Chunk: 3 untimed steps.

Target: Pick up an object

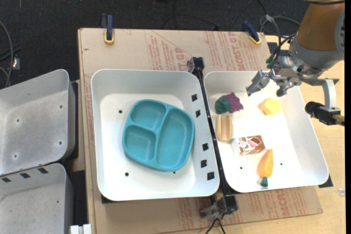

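**Gripper spread above the right bin, nothing between its fingers**

The grey arm with the orange band [322, 19] reaches in from three o'clock and holds the two-finger gripper [270, 85] over the far part of the right shallow white bin [307, 140]. Its two fingers stand spread apart, one toward nine o'clock and one toward three o'clock, and nothing sits between them.

Just below the gripper, toward five o'clock, lies a small yellow block [270, 106]. At the gripper's eight o'clock rests a green and purple toy bunch of grapes [228, 103], close to the bin's left wall. Directly at six o'clock from the grapes lies a tan wooden block [224, 127], standing lengthwise. Beside it, at four o'clock, sits a small brown and white printed packet [250, 145]. An orange toy carrot with a green tip [265, 165] lies near the bin's near edge.

The left shallow white bin [104, 118] holds a teal plastic divided plate [158, 135] at its centre.
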Available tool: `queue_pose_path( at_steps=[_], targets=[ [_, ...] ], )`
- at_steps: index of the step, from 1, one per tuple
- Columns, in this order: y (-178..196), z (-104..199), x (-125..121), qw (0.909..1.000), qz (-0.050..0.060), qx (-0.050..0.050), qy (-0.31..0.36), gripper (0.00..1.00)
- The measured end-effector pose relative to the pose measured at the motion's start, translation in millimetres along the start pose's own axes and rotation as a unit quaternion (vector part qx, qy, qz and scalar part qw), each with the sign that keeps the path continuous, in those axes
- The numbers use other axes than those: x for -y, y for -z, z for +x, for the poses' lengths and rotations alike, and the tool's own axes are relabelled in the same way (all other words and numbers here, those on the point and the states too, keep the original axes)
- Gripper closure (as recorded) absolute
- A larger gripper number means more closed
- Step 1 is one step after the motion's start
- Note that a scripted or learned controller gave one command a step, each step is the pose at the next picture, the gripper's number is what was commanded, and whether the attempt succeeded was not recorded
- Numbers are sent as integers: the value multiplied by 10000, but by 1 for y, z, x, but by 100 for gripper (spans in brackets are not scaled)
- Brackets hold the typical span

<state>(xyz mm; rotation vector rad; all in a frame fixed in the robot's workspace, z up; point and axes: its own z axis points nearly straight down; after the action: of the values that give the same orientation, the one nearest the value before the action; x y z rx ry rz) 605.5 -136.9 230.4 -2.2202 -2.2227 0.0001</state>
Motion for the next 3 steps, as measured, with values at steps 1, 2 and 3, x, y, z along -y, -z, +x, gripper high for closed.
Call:
queue_pose_path(
  at_steps=[1,2,3],
  targets=[
    [-47,1,9,10000,-1,3,-9,0],
    [-92,2,0,10000,-1,3,-4,0],
    [-140,2,0,10000,5,1,-7,0]
  ],
)
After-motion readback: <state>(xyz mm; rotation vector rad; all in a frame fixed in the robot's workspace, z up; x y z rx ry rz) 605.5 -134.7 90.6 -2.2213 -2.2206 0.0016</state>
